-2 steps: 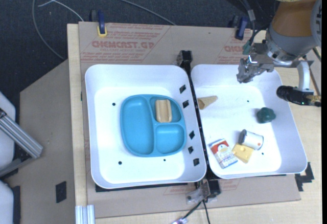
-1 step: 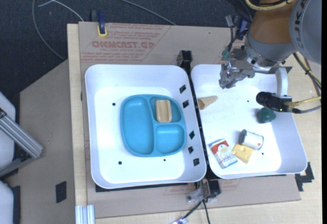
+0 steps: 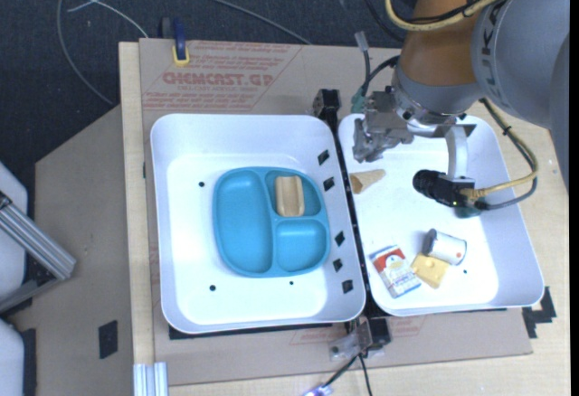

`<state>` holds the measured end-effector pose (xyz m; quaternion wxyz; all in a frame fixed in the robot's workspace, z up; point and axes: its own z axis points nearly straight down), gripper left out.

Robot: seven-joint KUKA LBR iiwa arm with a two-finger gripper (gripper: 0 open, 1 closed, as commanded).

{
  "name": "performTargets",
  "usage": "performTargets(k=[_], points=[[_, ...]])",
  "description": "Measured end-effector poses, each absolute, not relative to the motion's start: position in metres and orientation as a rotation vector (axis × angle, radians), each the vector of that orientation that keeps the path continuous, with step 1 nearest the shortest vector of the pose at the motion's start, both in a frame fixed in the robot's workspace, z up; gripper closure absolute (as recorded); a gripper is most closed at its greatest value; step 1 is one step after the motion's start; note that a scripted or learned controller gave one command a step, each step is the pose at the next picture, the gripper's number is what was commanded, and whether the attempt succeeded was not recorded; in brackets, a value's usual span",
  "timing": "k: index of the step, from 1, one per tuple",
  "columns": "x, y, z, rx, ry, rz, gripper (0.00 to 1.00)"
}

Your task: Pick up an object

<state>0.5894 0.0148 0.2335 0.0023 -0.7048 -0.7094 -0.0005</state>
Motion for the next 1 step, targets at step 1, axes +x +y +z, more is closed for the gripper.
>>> performTargets(k=[1], points=[[0.5806,0.0614,0.2288,-2.213,-2.224,0.001,1.0]])
